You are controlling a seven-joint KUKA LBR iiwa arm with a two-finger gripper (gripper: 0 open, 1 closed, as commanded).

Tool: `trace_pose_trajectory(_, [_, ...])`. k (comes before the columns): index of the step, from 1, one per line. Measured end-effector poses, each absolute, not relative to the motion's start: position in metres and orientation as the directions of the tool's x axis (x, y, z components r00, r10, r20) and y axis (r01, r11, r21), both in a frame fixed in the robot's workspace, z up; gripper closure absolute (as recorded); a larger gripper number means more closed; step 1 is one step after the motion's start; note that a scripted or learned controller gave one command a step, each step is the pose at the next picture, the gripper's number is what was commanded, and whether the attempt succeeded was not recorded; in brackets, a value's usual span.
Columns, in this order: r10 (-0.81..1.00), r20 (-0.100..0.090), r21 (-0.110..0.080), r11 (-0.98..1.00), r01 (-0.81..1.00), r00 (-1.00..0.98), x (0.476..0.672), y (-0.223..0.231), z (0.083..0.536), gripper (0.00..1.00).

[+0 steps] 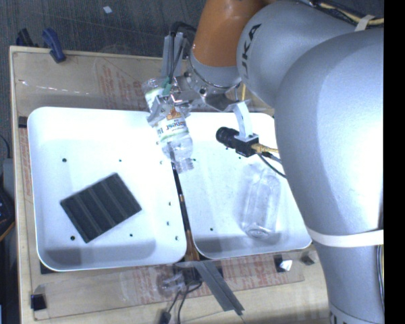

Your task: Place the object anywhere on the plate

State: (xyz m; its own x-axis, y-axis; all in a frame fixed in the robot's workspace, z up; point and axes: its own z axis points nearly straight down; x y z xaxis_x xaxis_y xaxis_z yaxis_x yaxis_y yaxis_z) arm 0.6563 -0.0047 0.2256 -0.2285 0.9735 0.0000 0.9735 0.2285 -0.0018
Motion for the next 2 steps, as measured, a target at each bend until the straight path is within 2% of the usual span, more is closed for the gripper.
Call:
trace_pose_trajectory(1, [0.996,-0.001,-0.002,0.085,0.996,-0.085,0.6563,-0.005,0.2409,1.0])
trace_pose_trajectory(2, [0.999,-0.001,-0.001,0.041,0.999,-0.041,0.6564,-0.0055,0.2505,1.0])
